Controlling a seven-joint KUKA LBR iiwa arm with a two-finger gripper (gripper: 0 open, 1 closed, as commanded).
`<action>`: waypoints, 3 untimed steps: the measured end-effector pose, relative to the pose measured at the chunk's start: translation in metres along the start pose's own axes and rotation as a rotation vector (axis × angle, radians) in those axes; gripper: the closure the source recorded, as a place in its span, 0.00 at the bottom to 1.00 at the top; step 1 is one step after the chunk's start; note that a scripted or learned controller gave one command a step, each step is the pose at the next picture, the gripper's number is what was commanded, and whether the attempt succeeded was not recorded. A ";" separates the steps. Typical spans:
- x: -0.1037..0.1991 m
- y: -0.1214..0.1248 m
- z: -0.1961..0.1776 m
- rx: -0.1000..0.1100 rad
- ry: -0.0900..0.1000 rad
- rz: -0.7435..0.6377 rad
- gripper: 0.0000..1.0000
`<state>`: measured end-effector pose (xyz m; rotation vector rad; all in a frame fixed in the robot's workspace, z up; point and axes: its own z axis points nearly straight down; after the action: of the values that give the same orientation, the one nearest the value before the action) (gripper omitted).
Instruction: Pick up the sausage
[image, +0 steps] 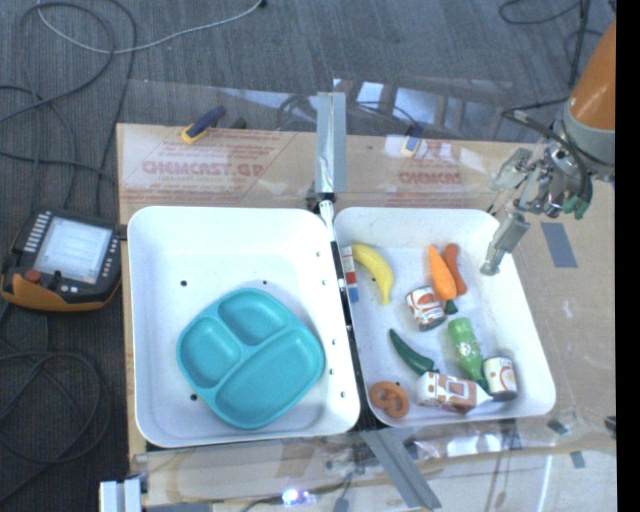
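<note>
The pale wooden counter carries two shallow white plastic bins side by side. The left bin holds a turquoise divided plastic plate, lying toward its near side. The right bin holds the small toy foods. The grey arm with its orange band reaches in from the far right, and its tool hangs over the right bin's far right rim; one grey finger points down toward the bin, but I cannot tell whether the tool is released or clenched, and nothing shows between its fingers.

Among the foods are a yellow plastic banana, a green bottle-shaped toy, an orange carrot and a brown pretzel. The reddish-brown sausage lies in the far part of the right bin, touching the carrot's right side. Its long axis runs near to far, slightly slanted. It sits just left of and a little nearer than the tool, so the coming move looks like a short shift leftward and a descent.
</note>
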<state>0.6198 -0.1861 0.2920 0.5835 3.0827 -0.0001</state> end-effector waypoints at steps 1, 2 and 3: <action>-0.044 -0.023 0.030 -0.001 0.000 -0.269 0.00; -0.049 -0.020 -0.004 -0.001 -0.002 -0.458 0.00; -0.050 -0.018 -0.015 -0.007 -0.008 -0.457 1.00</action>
<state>0.6595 -0.2214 0.3067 -0.1299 3.1256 0.0061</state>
